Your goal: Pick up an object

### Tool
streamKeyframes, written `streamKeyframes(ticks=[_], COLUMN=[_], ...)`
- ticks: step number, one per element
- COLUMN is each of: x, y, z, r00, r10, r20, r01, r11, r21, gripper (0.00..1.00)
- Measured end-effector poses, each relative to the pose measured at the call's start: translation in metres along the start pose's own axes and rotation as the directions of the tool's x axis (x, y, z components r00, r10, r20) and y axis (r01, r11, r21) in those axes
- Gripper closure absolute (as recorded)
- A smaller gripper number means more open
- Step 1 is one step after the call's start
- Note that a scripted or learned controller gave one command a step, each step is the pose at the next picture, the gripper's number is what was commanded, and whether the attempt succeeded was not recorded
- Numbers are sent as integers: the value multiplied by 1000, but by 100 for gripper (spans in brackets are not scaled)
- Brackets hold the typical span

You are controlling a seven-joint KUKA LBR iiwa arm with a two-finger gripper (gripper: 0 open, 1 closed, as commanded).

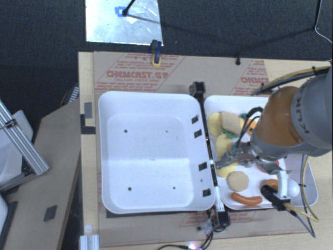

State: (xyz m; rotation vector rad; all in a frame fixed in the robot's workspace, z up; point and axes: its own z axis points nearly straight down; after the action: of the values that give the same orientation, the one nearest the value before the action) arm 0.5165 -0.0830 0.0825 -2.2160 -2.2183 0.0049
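Note:
The right white bin [311,189] holds several toy foods. At its far left lie a yellow lemon-like piece [213,122] and a beige block [231,121], with a pale yellow piece [223,144] below them. Nearer the front are a round tan disc [238,180], a red sausage [247,198] and a small orange piece [270,183]. My gripper [229,159] hangs low over the bin's left side, between the pale yellow piece and the tan disc. The arm's grey and orange wrist [283,121] hides the bin's middle and back right.
The left white bin [151,155] lies beside the right one, with black clips [203,165] along the shared rim. A yellow clamp [156,56] sits at the board's far edge. A metal sheet [124,13] lies on the floor beyond.

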Motion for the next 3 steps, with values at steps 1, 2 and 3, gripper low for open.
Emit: streamKeyframes(ticks=[1, 2, 3], x=[-1, -1, -1], y=[2, 2, 72], z=[-17, -16, -3], r00=[1000, 1000, 1000], r10=[-1, -1, -5], r20=[2, 2, 3], r01=[1, 1, 5], r11=[1000, 1000, 1000], r21=[-9, -9, -13], gripper=[100, 0, 0])
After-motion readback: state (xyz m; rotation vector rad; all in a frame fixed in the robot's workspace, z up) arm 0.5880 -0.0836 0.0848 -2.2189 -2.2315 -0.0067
